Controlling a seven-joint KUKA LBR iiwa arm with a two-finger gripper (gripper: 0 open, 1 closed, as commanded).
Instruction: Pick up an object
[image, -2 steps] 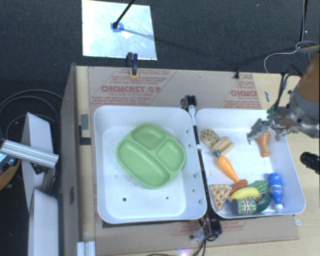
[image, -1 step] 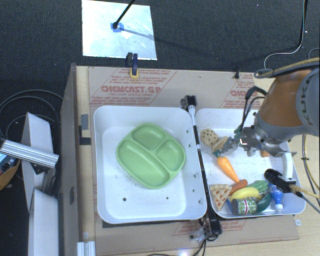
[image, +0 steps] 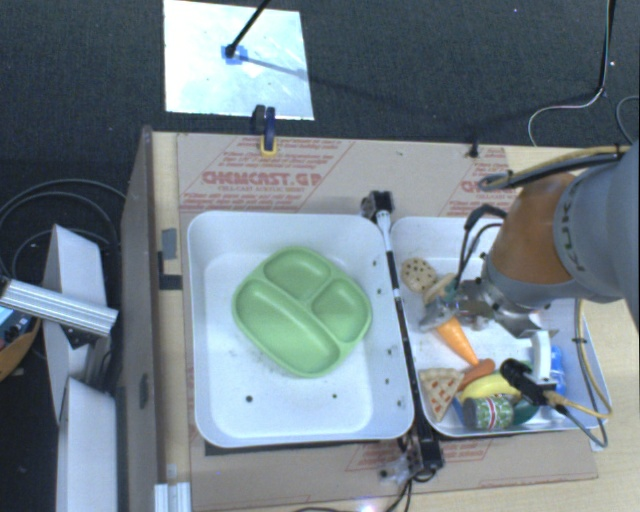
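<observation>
The gripper (image: 447, 308) is low in the right bin (image: 440, 232); whether its jaws are apart or together I cannot tell. Just below them lies the carrot (image: 459, 340): I'd centre over it before closing. Farther off sit 1 can (image: 490, 411) and 1 cookie (image: 417, 271).

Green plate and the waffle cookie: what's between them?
In the camera view, between the green plate and waffle cookie lie bare left-bin floor and the rims where both bins meet.
</observation>
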